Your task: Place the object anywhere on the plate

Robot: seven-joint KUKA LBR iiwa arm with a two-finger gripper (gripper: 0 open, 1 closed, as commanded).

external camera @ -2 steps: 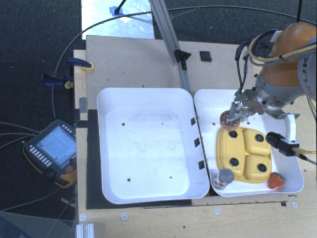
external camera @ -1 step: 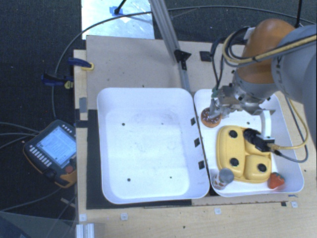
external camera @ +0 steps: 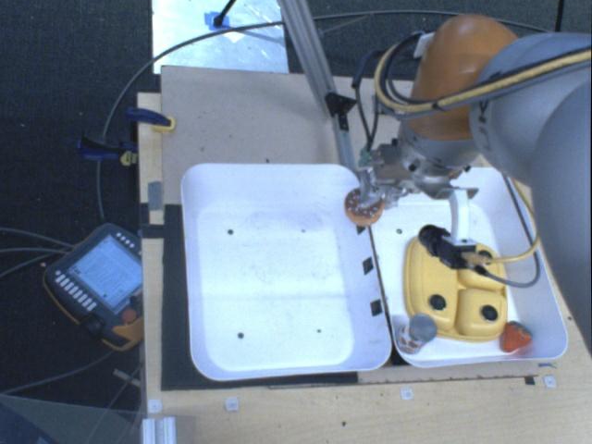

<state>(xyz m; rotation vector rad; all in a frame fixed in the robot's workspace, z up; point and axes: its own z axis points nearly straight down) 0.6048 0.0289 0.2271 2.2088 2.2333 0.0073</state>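
**Small round piece at the bins' shared rim**

The gripper (external camera: 370,192) hangs over the top of the divide between the two white bins, a small brown round object (external camera: 363,208) right beneath its tip. Whether its fingers grip it, I cannot tell. The yellow plate (external camera: 444,289) lies well below that rim, in the right bin (external camera: 546,336).

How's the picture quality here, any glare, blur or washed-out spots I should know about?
Camera view: the left white shallow bin is washed out, its floor nearly featureless; a shiny panel at top left glares bright; the big grey arm looks soft; the small brown round object at the tool is too blurred to identify.
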